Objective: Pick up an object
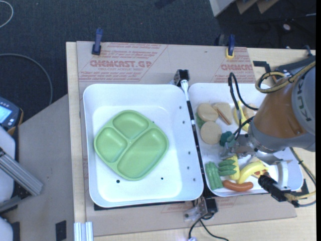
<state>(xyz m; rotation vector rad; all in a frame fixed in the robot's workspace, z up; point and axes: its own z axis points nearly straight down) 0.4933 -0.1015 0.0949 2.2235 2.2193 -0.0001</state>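
Gripper point(231, 149) — jaw state cannot be told — over crowded toy food point(228, 167) at the right bin's point(296, 182) six o'clock; crowding risks a slipped pick.

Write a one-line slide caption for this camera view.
Arm's end effector low in the right bin among toy food; green divided plate sits in the left bin.

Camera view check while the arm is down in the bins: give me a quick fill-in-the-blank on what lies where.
1. The green divided plate lies in the ____ bin.
2. The plate has ____ compartments.
3. The toy food, such as the banana and the hot dog, lies in the ____ bin.
4. The gripper is over the ____ bin.

Missing words: left; three; right; right
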